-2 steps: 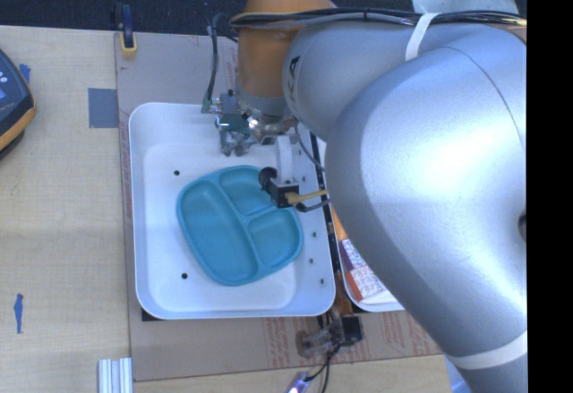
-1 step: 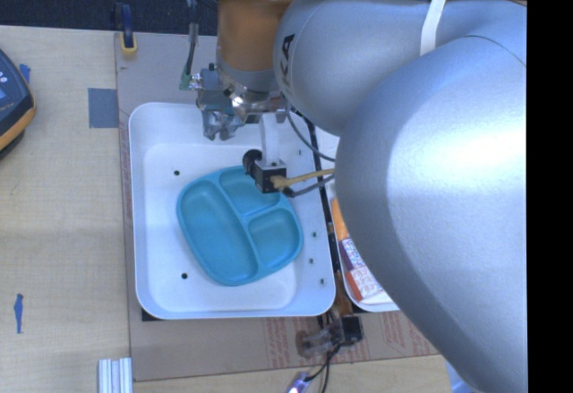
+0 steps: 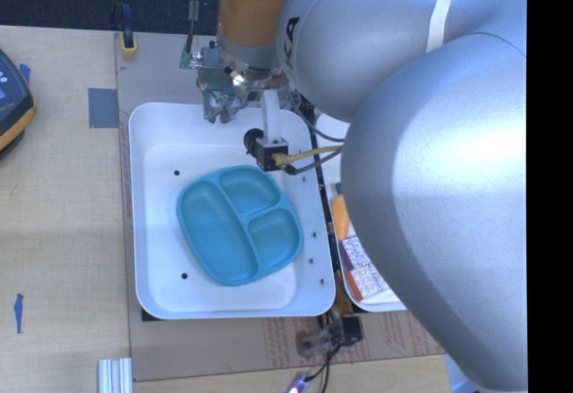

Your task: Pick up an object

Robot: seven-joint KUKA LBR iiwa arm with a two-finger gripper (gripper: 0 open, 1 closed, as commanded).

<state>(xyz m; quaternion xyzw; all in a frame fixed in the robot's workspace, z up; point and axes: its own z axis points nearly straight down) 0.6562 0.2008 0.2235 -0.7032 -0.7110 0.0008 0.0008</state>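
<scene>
My bench is pale wood grain, with a brown board lying across its middle. On that board I see the left bin sitting flat, and just beside it the right bin, mostly hidden by the arm. A grey tape patch is stuck to the bench left of the bins. A dark device with an orange rim rests at the far left edge.

Divided plate: blue plastic, rounded-rectangular, three compartments, one long section on left, two smaller on right. Lies flat, right way up, turned at slight angle. Location: floor of left white bin, roughly central, apart from bin walls.
</scene>
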